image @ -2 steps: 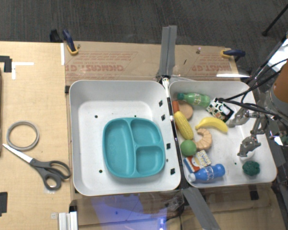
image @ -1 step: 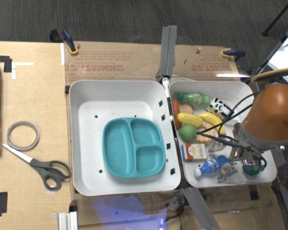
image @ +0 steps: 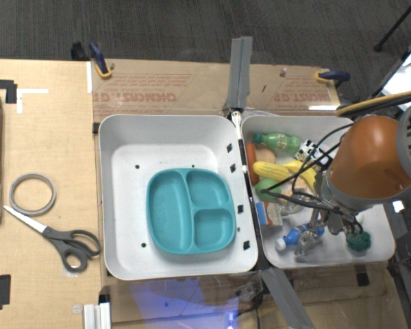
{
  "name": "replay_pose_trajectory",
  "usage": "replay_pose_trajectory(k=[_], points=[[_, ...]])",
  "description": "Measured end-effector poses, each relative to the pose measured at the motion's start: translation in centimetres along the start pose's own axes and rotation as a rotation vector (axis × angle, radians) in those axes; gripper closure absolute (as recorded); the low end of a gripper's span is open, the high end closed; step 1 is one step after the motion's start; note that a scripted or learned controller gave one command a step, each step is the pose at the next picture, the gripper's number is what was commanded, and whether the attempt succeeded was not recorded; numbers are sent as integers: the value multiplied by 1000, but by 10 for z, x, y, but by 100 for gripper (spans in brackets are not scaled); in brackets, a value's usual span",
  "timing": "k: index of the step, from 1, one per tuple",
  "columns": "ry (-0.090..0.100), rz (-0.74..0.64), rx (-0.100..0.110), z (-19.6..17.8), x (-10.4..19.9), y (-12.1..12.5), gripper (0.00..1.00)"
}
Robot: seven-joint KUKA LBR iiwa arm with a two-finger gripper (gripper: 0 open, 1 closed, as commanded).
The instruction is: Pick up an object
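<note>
Cardboard (image: 192, 91) reads "CHEMCAS, GE" upside-down; tool (image: 308, 242) state can't be told, over right bin (image: 377, 249).

Teal tray (image: 191, 211) in left bin (image: 116, 184)

Dark grey carpet floor (image: 192, 16) beyond the bench's far edge. Pale wooden bench top (image: 48, 149), black tape marks (image: 1, 88) near its left edge. Brown cardboard sheet (image: 157, 88) along the far edge, held by blue clamps (image: 98, 58). Bluish light patch (image: 178, 303) at the near edge.
</note>
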State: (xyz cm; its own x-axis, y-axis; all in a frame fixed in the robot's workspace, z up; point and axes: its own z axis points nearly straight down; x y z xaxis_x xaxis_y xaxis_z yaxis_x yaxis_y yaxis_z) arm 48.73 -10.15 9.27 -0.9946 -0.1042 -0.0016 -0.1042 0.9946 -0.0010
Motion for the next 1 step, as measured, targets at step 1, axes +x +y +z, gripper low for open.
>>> replay_pose_trajectory(k=[1], points=[[0,37,-1,0,-56,-43,0]])
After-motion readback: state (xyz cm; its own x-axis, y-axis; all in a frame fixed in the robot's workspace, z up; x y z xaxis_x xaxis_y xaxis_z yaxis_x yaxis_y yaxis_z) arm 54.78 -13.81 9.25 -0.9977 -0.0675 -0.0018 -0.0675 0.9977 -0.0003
